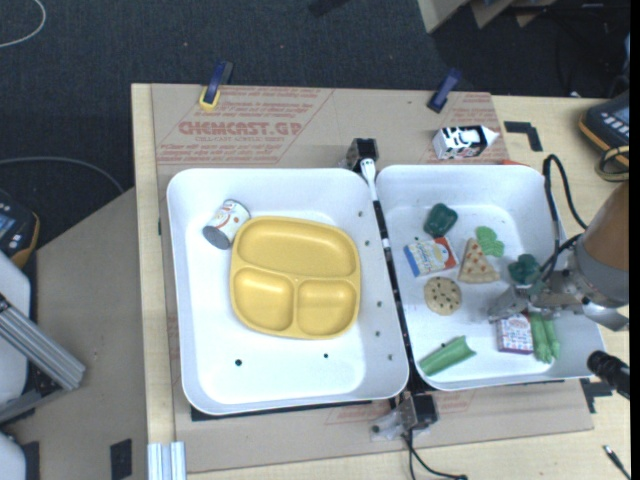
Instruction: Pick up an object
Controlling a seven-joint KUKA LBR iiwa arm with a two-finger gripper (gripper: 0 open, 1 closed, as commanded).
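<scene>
Dark carpet surrounds the surface point(300, 118) with two white bins. We judge the reach-in step is in hand: gripper point(530, 303) is low in the right bin point(470, 178), over a pink card point(516, 336) beside green beans point(545, 336); whether the jaws are released or clenched we cannot tell. Next move calls for a closing and a clean lift. Same bin: cookie point(441, 294), pizza slice point(478, 264). Left bin point(200, 348): yellow tray point(295, 276), small can point(226, 222).
</scene>
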